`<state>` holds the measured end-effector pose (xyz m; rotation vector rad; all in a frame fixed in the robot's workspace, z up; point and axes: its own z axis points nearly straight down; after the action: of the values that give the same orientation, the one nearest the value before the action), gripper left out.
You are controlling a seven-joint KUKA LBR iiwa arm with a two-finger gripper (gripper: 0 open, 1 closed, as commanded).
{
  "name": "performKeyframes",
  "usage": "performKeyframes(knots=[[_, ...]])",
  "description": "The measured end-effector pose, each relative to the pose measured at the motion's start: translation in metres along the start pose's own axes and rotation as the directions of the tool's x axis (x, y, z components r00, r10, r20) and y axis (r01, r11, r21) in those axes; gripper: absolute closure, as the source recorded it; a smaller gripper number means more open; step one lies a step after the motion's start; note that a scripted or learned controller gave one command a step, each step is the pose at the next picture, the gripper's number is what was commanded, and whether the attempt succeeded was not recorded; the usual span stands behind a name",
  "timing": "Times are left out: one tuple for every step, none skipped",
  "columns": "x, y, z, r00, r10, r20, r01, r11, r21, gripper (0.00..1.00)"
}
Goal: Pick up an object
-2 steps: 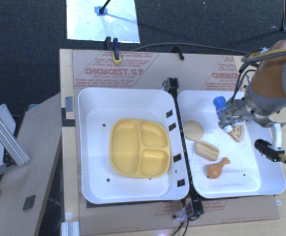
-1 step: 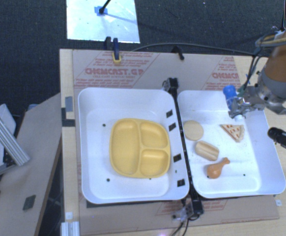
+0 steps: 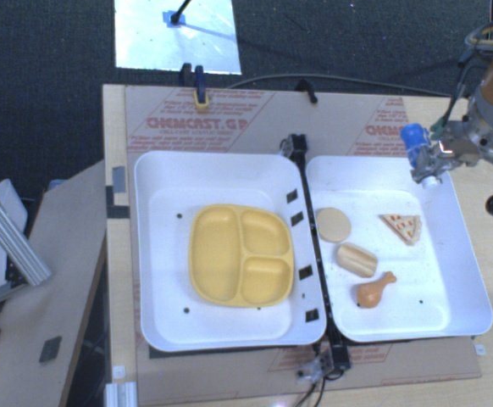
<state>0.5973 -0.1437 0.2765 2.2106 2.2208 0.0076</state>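
Observation:
In the right bin [image 3: 450, 312] lie a round tan cookie [image 3: 333, 225], a tan bread roll [image 3: 357, 259], an orange chicken drumstick [image 3: 374, 289] and a pizza slice [image 3: 402, 226]. My gripper [image 3: 424, 170] hangs over the bin's far right corner, with a blue part just above it. It stands above and to the right of the pizza slice, apart from all the food.
The left bin [image 3: 166, 312] holds a yellow divided plate [image 3: 240, 254]. A black clip strip [image 3: 307, 244] joins the two bins. The bench's cardboard sheet [image 3: 229, 117] lies behind them, with a blue and yellow clamp [image 3: 199, 87] at its far edge.

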Motion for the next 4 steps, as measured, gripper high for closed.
performKeyframes(knots=[[0.044,-0.006,0.003,1.0,-0.003,-0.003,0.004,1.0,0.007,1.0],[0.095,-0.014,0.004,1.0,-0.005,-0.004,0.005,1.0,0.008,1.0],[0.144,-0.013,0.009,1.0,-0.005,-0.004,0.005,1.0,0.007,1.0],[0.196,-0.02,0.015,1.0,-0.005,-0.005,0.005,1.0,0.008,1.0]])
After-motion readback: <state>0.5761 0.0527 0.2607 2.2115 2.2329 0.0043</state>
